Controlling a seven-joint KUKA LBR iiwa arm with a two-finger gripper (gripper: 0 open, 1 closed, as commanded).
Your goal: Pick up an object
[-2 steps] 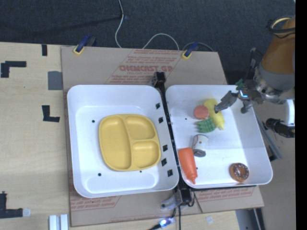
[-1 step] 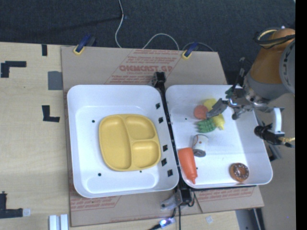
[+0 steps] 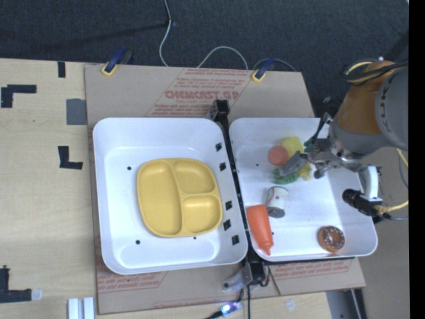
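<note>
1. Pincer (image 3: 297, 167) of mine hangs low in the right bin (image 3: 345, 250); whether it grips anything, I cannot tell.
2. Left bin (image 3: 109, 178) holds a yellow tray (image 3: 178, 197).
3. Carrot (image 3: 260, 227) lies near the divider, donut (image 3: 331, 238) near the front corner.

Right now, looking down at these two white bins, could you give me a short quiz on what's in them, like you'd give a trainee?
1. True or false: the yellow divided plate lies in the left bin.
2. Which thing lies nearest the front right corner of the right bin?
A. the orange carrot
B. the brown doughnut
C. the small cup
3. Fill in: the gripper reaches into the ____ bin, close to a cluster of red, yellow and green toys.

Key:
1. True.
2. B.
3. Right.
</note>
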